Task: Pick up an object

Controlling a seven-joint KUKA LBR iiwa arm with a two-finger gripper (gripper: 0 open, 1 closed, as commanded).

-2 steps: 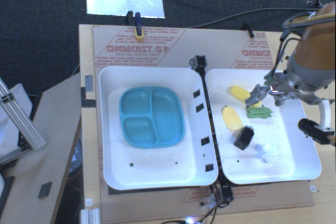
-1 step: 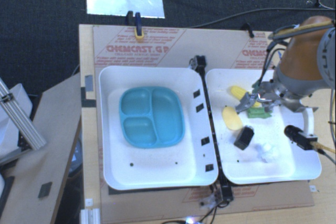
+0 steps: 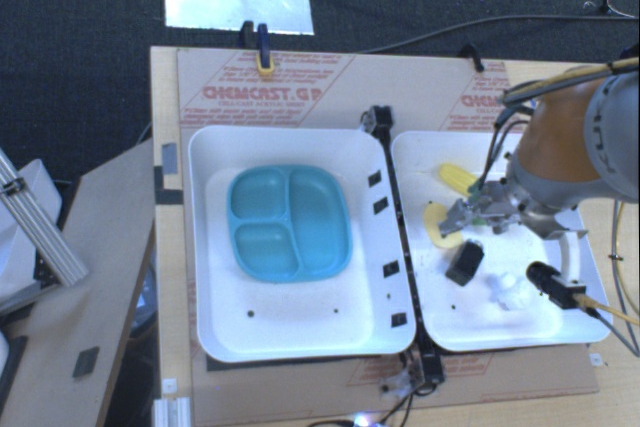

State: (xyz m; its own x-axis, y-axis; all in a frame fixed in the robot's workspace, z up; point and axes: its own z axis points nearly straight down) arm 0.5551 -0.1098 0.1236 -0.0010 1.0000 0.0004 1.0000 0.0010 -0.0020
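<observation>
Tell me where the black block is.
The black block lies in the right bin, near its middle, just below the gripper and left of a small white object.

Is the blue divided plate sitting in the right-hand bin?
No, the blue divided plate lies in the left bin; the arm works over the right bin.

left bin [image 3: 215, 245]: blue divided plate [image 3: 290, 222] | right bin [image 3: 470, 335]: pincer [image 3: 457, 218] above yellow piece [image 3: 438, 225], black block [image 3: 464, 262] near

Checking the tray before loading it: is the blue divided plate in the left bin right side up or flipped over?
Right side up: the blue divided plate lies flat in the left bin, its three compartments facing up.
</observation>
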